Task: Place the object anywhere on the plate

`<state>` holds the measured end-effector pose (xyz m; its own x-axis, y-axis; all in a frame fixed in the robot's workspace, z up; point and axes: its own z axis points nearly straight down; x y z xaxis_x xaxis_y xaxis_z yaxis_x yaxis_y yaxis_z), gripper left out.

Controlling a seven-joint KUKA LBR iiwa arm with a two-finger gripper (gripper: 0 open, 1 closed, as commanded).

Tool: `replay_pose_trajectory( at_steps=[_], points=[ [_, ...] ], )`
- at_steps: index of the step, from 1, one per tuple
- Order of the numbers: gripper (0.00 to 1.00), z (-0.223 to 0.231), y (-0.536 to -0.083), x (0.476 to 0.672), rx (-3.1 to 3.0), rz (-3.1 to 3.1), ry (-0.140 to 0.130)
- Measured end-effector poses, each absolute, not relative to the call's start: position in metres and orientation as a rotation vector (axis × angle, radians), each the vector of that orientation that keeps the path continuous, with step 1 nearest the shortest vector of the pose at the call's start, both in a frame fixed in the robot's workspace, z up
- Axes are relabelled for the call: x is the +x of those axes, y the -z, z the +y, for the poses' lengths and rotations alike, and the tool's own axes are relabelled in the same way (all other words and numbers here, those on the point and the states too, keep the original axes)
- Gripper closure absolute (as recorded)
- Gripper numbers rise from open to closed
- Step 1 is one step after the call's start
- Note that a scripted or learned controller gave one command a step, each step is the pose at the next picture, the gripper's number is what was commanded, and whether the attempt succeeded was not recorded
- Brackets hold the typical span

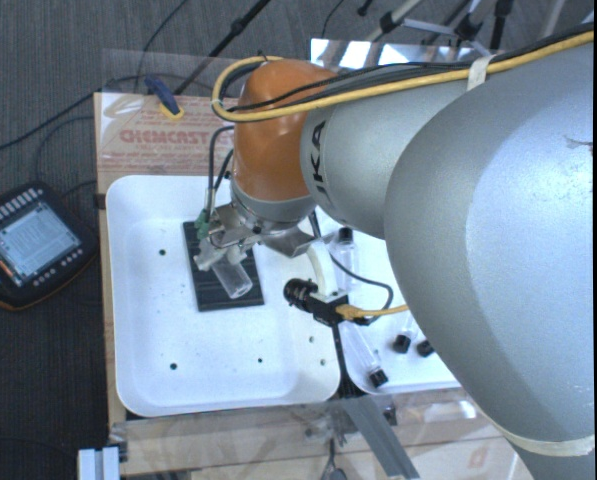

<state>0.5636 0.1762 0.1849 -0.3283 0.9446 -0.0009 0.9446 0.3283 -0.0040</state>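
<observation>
White bin (158, 368), pincer (228, 268) seemingly over black plate (210, 290)

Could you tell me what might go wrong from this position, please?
The gripper sits low over the black plate in the left bin, so pushing further down could jam or shift the plate. The yellow cable trailing near the bin edge could snag as the arm moves.

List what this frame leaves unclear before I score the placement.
- Claw: finger state unreadable in the camera view, its own mount covers them.
- Black plate: upper part hidden under the claw.
- Right bin: mostly hidden by the grey arm.
- Small black pieces: too small to identify.
</observation>
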Motion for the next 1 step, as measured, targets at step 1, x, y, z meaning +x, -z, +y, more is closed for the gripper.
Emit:
replay_pose_trajectory(
  at_steps=[1],
  points=[
    [1.00, 0.2128, -0.1390, 0.4822, -1.484, -2.764, -0.007]
  ],
)
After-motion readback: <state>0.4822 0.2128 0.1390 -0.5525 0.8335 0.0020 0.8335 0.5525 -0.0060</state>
